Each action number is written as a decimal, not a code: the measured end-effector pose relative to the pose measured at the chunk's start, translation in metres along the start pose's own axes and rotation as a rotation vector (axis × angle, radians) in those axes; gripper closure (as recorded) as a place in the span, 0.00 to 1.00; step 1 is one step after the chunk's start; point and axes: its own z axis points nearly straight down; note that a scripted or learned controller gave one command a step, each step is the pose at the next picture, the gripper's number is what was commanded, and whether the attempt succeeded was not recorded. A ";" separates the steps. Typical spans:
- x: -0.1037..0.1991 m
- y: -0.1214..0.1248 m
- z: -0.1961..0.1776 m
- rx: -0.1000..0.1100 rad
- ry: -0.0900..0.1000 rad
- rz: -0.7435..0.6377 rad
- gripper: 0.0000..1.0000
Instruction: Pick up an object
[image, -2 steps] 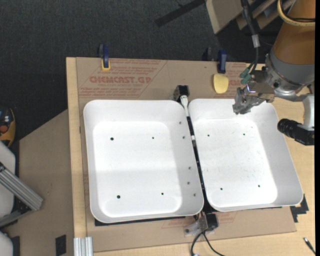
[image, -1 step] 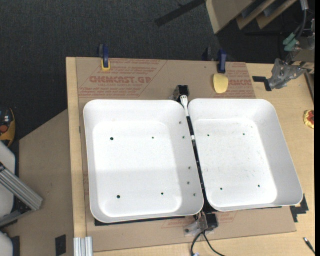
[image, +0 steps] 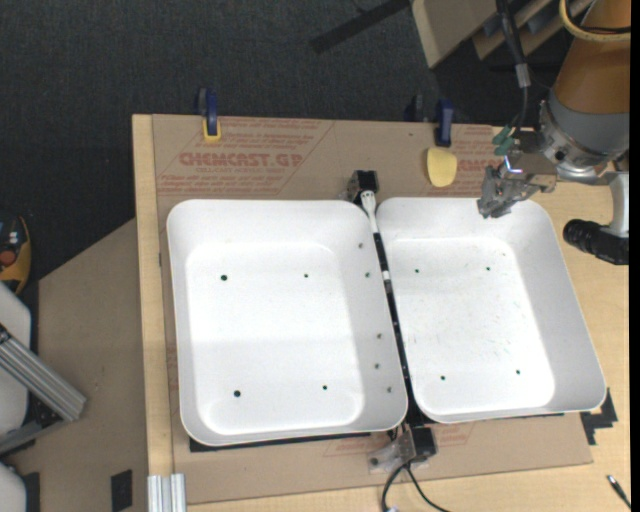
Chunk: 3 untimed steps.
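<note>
A small pale yellow object lies on the brown board behind the right bin, just below a blue clamp. My gripper hangs from the grey and orange arm over the back rim of the right bin. It is a short way to the right of the yellow object and apart from it. I see nothing held under the gripper.
The left bin and the right bin sit side by side on the board, joined by a black strip. Blue clamps hold the board's back edge. A black part sticks in at the right.
</note>
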 end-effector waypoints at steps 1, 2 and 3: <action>0.017 -0.026 -0.075 -0.018 -0.003 0.000 1.00; 0.084 -0.006 0.019 -0.003 0.000 -0.004 1.00; 0.091 -0.023 -0.008 -0.013 -0.001 0.000 1.00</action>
